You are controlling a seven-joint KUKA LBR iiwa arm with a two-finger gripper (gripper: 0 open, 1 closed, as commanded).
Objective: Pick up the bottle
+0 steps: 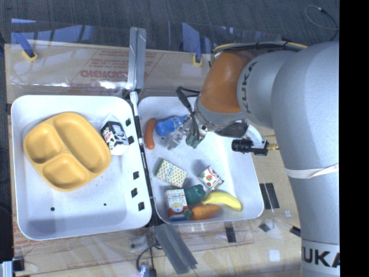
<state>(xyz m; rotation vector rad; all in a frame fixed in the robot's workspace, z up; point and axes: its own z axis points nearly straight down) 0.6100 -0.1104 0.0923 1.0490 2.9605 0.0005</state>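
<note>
The blue bottle (168,125) lies on its side near the back left of the right bin (245,180). My gripper (184,138) hangs just to its right and slightly in front, with its fingers spread and pointing down toward the bin floor. The left fingertip (174,141) sits right beside the bottle's lower edge, and nothing is held between the fingers. The gripper is open. The orange wrist band (222,85) and grey arm cover the bin's back right part.
A red sausage (150,133) lies left of the bottle by the bin wall. In front are a patterned box (171,173), a small carton (211,178), a juice box (176,201), a banana (222,199) and a carrot (204,211). The left bin holds a yellow divided plate (66,150) and a black-and-white carton (115,135).
</note>
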